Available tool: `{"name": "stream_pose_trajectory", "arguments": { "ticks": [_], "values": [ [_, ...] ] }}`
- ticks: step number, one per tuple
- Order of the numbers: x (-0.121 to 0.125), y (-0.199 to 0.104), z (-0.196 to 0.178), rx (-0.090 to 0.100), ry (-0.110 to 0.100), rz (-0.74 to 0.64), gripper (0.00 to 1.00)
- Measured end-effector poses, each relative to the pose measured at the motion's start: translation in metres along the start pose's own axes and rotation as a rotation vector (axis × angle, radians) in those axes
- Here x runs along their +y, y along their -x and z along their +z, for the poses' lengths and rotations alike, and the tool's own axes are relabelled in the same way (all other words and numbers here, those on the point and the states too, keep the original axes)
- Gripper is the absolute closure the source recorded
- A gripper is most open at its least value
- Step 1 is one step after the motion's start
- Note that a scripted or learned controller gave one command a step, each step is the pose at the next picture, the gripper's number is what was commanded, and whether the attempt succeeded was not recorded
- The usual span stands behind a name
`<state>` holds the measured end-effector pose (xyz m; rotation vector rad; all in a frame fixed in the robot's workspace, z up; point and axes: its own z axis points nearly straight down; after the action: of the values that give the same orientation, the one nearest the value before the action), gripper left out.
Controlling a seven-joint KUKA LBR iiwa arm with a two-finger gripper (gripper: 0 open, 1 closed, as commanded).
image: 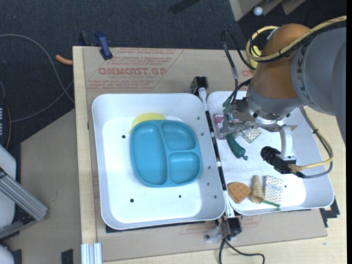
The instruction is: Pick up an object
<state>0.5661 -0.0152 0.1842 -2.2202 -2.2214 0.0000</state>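
In the camera view, a smooth blue three-compartment tray (164,152) lies in the left bin (107,202), covering a yellow object (148,116); bare white floor rings it. The end effector (237,126) sits low in the right bin (322,188) near the divider; its opening cannot be told. A teal tool (237,148) lies beneath it; a waffle-textured piece (239,191) and patterned packet (274,188) crowd the front edge.

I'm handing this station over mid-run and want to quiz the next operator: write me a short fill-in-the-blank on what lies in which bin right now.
1. The blue three-compartment plastic tray lies in the ____ white bin.
2. The thing peeking out from behind that tray's far edge is coloured ____.
3. The grey arm with its orange band hangs over the ____ white bin.
4. The tan waffle-patterned piece lies near that bin's ____ edge.

Missing words: left; yellow; right; near
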Motion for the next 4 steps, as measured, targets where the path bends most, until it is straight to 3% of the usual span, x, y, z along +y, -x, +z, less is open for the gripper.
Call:
{"name": "stream_pose_trajectory", "arguments": {
  "ticks": [1, 2, 3, 4],
  "values": [
    [0.006, -0.010, -0.003, 0.000, 0.001, 0.000, 1.00],
    [-0.004, -0.054, -0.026, 0.000, 0.001, 0.000, 1.00],
    [-0.021, -0.019, -0.022, -0.001, -0.002, 0.002, 1.00],
    [-0.008, -0.070, -0.012, 0.000, 0.001, -0.001, 1.00]
  ]
}}
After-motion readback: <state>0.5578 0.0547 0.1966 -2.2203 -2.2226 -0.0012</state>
